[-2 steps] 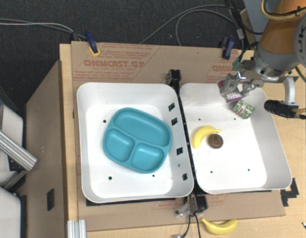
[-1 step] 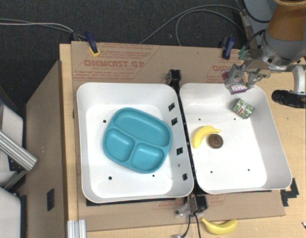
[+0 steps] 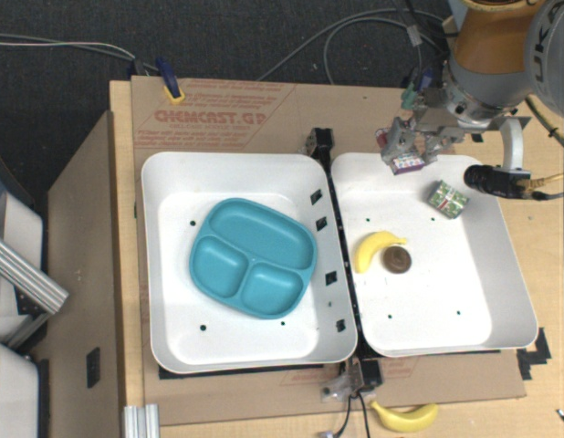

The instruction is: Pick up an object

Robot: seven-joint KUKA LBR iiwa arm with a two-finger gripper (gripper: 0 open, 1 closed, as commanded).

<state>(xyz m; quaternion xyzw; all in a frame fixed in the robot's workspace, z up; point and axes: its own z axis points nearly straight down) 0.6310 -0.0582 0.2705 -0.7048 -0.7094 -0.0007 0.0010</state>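
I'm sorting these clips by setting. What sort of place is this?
Probably a robotics lab test bench: a robot arm over two white bins holding a toy-like banana and a blue divided plate, with loose cables behind.

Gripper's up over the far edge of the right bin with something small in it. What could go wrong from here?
1. The gripper pinches a small purple and white object only by its top; it could slip and fall on the right bin's rim.
2. If it drops inside, it may land beside the green packet or roll toward the banana and brown round piece, cluttering later picks.
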